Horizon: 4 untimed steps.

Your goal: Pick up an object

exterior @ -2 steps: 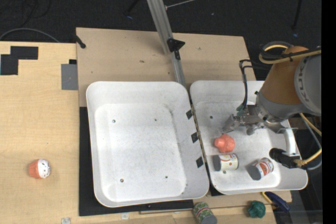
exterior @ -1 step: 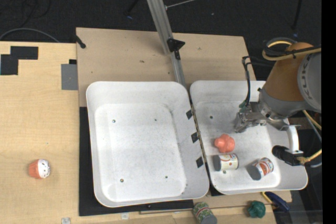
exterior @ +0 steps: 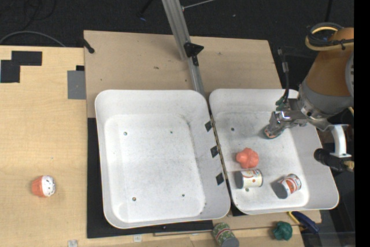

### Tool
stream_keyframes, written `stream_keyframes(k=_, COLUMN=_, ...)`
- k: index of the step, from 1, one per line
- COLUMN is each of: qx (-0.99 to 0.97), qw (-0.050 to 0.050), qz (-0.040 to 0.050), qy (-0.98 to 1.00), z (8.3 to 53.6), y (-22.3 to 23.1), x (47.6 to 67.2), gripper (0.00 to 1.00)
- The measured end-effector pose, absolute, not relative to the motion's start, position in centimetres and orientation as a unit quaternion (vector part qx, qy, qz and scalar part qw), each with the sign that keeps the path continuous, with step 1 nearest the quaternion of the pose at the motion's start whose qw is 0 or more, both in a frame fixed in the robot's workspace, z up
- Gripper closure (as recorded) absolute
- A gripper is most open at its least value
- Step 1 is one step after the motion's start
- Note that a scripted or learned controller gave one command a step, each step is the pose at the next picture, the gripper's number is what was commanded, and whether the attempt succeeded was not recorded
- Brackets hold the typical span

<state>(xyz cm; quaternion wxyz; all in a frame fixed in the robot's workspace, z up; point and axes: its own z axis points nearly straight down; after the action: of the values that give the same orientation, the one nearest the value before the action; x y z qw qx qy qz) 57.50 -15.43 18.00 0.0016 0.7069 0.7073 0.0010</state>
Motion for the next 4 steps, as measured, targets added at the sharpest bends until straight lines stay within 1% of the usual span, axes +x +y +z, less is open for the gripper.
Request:
stream_keyframes(k=1, qx=0.707, qw=0.001, qz=0.0006, qy=0.707, z=22.8, y=-15.8, x=56.7, gripper=1.0)
stream_keyframes(k=2, qx=0.707, qw=0.0, qz=0.0001, qy=0.707, z=24.6, y=-15.9, x=56.7, gripper=1.0)
stream_keyframes(k=3, qx=0.706, qw=-0.003, qz=-0.0006, qy=0.708, z=23.3, y=-11.0, x=56.2, gripper=1.0)
stream_keyframes(k=4, qx=0.706, qw=-0.003, qz=-0.0008, qy=0.709, z=22.2, y=-5.4, x=55.7, gripper=1.0)
